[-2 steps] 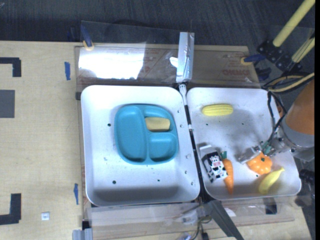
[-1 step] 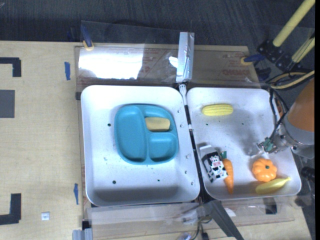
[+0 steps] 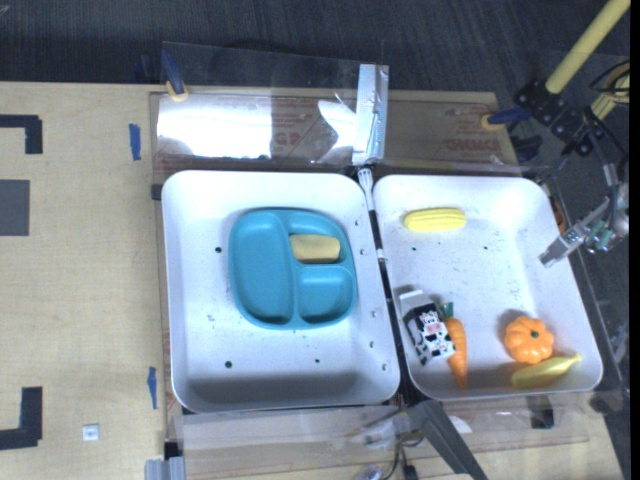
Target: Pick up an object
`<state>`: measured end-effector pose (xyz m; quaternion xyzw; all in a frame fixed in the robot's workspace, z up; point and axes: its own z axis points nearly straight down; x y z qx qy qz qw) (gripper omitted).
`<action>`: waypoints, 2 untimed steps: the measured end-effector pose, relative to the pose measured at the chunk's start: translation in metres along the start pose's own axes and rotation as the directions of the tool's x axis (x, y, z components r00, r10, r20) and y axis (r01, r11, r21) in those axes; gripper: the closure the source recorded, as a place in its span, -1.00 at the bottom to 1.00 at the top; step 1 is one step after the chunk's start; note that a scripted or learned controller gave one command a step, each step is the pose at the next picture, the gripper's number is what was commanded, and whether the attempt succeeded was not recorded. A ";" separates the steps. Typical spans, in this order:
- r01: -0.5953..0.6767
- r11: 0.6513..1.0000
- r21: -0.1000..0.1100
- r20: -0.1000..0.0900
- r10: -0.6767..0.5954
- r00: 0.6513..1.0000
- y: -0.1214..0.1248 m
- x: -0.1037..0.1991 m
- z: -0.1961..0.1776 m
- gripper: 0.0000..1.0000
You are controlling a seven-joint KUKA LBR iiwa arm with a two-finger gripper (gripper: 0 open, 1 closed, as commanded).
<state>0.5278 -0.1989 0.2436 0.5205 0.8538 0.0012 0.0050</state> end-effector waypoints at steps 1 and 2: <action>0.148 0.989 0.007 -0.010 -0.147 0.989 -0.054 -0.001 0.011 1.00; 0.341 0.940 0.001 -0.001 -0.341 0.940 -0.003 -0.027 -0.050 1.00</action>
